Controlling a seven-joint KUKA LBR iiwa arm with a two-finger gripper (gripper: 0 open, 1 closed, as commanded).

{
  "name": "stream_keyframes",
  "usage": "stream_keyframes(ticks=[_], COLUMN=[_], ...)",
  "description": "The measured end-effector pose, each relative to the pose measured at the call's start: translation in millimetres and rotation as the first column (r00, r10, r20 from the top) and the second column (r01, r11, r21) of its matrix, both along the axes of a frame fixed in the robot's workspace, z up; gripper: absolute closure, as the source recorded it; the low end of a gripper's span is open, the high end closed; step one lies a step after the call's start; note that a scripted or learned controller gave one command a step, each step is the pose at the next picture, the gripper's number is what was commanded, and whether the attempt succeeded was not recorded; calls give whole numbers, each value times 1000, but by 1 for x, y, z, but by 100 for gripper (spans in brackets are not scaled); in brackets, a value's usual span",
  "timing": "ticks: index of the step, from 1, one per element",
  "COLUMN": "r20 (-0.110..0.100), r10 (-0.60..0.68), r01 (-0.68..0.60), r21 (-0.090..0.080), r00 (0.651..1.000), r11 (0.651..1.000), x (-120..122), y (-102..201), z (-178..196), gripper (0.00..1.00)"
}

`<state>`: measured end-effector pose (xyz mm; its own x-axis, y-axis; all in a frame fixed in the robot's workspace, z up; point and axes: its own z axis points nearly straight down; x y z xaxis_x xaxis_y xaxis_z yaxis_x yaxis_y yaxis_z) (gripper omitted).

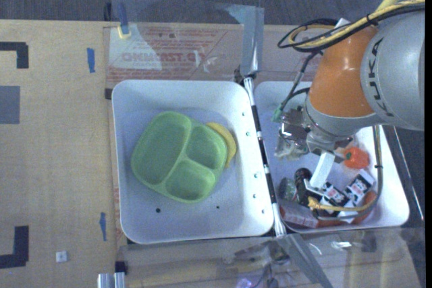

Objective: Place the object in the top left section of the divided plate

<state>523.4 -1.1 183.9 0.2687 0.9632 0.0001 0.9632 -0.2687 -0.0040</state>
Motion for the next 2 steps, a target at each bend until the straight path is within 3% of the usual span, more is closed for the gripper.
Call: stream_keyframes(ticks=[1, 2], r20=[3, 4], r10=[-10, -19], r01=[10, 19], r21=[-2, -2], r00=[1000, 1000], r11=[1000, 1000], x=[13, 68], y=[20, 3], z=[150, 251], gripper=[100, 100])
